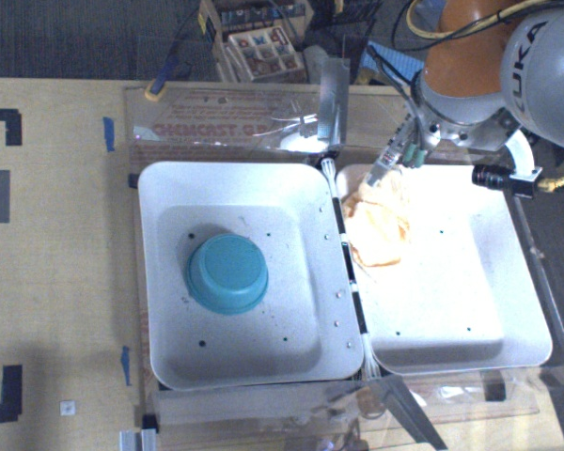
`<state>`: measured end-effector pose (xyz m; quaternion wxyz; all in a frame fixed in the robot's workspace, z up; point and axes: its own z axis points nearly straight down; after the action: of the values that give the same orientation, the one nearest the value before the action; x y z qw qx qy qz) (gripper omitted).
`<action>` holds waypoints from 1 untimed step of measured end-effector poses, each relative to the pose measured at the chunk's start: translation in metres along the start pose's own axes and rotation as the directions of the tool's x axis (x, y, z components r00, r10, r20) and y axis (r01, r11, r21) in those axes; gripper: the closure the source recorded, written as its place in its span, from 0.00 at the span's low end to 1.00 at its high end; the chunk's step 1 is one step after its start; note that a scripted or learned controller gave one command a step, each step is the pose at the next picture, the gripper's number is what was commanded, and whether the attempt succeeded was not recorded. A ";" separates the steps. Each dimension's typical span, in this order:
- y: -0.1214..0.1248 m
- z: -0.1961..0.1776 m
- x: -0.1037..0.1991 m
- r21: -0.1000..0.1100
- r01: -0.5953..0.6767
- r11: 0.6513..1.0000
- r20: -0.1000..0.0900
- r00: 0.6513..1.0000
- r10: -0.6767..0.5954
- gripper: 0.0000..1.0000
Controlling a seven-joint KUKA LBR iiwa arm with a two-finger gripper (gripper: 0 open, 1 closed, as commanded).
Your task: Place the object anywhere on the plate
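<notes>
Two bins sat on the desk; our gripper [383, 169] hung over the orange object [381, 228] near the right bin's [470, 346] far-left corner. We judged grasping came next, then carrying it to the blue plate [227, 272].

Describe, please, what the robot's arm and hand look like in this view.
The arm is rounded grey metal with dark KUKA lettering and a glossy orange band. Yellow and black cables loop above it. The hand is slim, with grey fingers and small teal details; a black fitting sits beside the wrist.
</notes>
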<state>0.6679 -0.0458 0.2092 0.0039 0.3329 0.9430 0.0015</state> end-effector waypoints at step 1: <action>0.001 -0.017 -0.002 0.000 -0.001 1.000 0.000 1.000 0.001 1.00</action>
<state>0.6695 -0.0465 0.2264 0.0038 0.3335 0.9427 0.0014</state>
